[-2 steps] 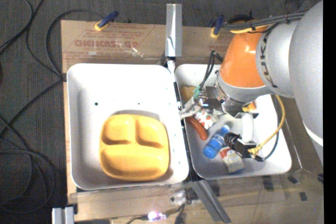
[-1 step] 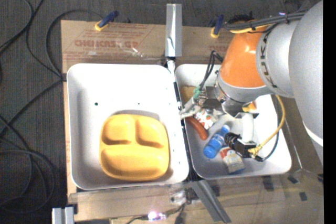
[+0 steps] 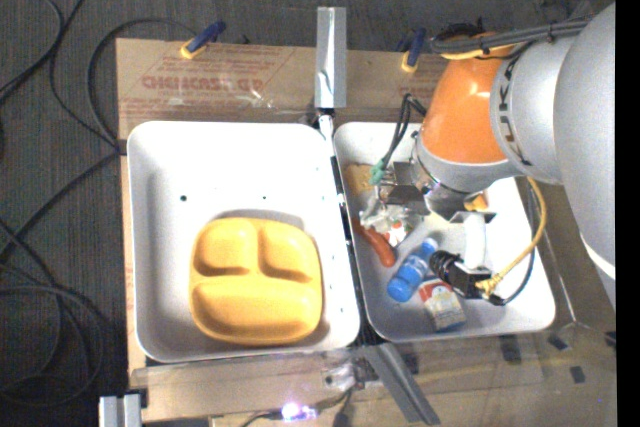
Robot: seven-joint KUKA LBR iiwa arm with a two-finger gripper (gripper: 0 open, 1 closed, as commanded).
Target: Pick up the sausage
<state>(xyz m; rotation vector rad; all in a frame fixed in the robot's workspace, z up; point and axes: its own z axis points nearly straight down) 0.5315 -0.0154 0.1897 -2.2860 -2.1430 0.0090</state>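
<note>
The sausage [image 3: 378, 245] is a small reddish-orange stick lying slantwise in the right bin [image 3: 540, 315], near its left wall. My gripper [image 3: 386, 213] hangs low over the bin, right above the sausage's upper end and very close to it. The gripper's metal parts hide that end, so I cannot see whether anything is gripped. The orange-banded wrist [image 3: 465, 115] covers the bin's back part.
A blue bottle [image 3: 408, 275] lies just right of the sausage, with a small printed box [image 3: 442, 305] beyond it toward the front. The left bin [image 3: 160, 165] holds a yellow compartment plate [image 3: 258, 280]. A metal bar [image 3: 331, 55] stands behind the bins.
</note>
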